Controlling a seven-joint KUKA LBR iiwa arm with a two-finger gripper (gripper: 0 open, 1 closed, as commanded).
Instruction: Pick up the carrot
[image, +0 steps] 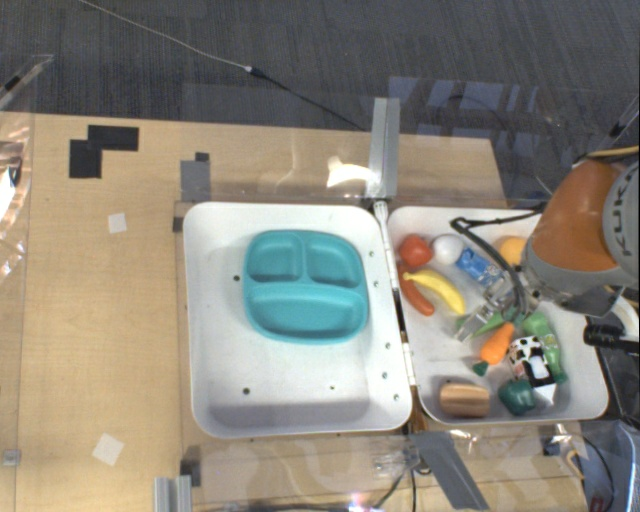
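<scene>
Carrot (496, 345) lay in the right bin (430, 390), roughly mid-bin, tilted, leafy green end up toward the gripper (497, 300).

Going L to R: left bin (215, 400) held a teal divided plate (304, 285), nothing else of note. Across the divider, right bin was crowded: red tomato (414, 249) and white ball (447, 247) at the top, yellow banana (439, 290) w/ a red pepper (417, 298) just beside it, tan wooden block (465, 399) at the bottom. Then the carrot, a blue packet (474, 266) above it, and a black-and-white cow toy (528, 355) plus green pieces (520, 398) close on its right.

Gripper sat just above the carrot's green top, arm coming in from the right. Couldn't tell how the jaws stood; metal parts too tangled w/ cable to read.

Judged step: approach/descent, grasp not yet made, since carrot appeared to rest on the bin floor. Next move prob. needs fingers straddling the orange body, clear of the cow toy, then close and lift.
</scene>
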